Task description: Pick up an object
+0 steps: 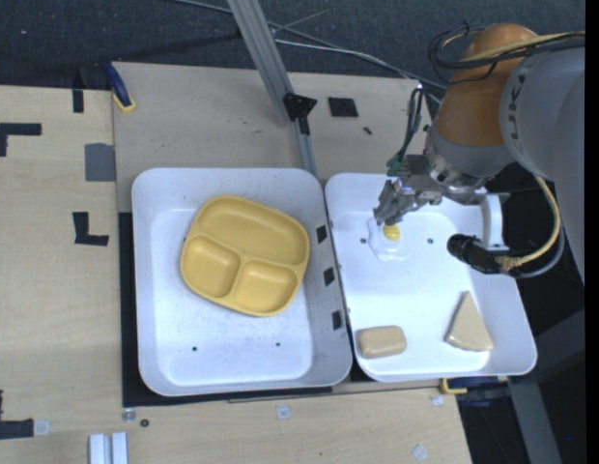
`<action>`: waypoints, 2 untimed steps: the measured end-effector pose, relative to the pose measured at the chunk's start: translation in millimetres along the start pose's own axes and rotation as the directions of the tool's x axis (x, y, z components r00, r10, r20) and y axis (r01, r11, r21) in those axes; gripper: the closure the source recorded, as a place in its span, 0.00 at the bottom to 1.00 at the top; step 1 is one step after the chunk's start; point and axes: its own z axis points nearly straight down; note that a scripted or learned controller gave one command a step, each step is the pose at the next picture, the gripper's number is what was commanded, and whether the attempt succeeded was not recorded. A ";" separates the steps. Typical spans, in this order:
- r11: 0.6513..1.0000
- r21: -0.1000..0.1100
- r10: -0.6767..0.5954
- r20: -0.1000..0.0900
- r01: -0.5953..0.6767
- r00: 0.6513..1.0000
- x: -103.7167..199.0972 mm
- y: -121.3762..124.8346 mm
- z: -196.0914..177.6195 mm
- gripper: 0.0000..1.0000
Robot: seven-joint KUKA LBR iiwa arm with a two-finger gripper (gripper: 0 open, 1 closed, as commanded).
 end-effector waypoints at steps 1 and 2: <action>1.000 0.000 0.001 0.000 -0.001 1.000 45.5 -0.9 4.1 1.00; 1.000 0.001 0.001 0.001 -0.001 1.000 96.0 -9.9 8.3 1.00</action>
